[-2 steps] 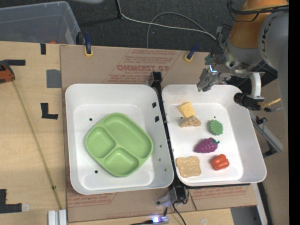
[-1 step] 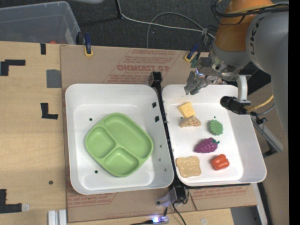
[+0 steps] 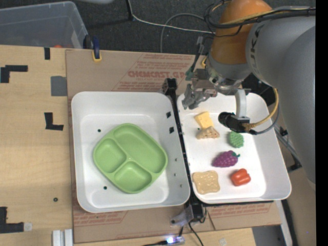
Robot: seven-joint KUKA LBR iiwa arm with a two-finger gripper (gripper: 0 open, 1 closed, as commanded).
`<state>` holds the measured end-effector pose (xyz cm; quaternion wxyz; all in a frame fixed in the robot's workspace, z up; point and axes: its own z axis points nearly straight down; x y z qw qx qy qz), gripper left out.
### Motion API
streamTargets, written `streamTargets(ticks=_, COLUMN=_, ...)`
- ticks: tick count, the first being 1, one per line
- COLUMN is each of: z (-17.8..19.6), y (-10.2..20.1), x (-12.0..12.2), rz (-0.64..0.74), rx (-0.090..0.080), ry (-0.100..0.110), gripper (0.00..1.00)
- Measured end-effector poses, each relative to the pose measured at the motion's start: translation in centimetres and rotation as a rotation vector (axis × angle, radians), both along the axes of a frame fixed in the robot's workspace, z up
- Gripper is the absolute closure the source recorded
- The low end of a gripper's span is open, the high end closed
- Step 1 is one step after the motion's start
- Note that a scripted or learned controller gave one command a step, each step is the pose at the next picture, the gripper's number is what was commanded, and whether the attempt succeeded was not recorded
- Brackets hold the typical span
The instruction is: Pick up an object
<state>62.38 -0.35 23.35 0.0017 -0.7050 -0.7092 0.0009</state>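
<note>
The right bin (image 3: pixel 274 186) holds several toy foods: a yellow cheese wedge (image 3: pixel 204 120), a small tan cracker piece (image 3: pixel 208 133), a green bumpy piece (image 3: pixel 236 139), purple grapes (image 3: pixel 225 159), a slice of toast (image 3: pixel 206 182) and a red pepper (image 3: pixel 240 177). My gripper (image 3: pixel 190 100) hangs over the far left corner of that bin, just up and left of the cheese wedge. Nothing shows in its grasp.
The left bin (image 3: pixel 82 111) holds a green divided plate (image 3: pixel 130 158). A black ridge (image 3: pixel 177 132) marks where the two bins meet. The grey arm and its orange band (image 3: pixel 241 14) cover the far right of the right bin. A black cable fitting (image 3: pixel 233 121) hangs above the food.
</note>
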Motion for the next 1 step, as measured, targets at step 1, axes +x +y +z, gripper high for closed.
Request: streamTargets(ticks=1, z=-0.89, y=5.27, x=-3.01, rz=0.0, rx=0.0, ry=0.001, gripper=1.0)
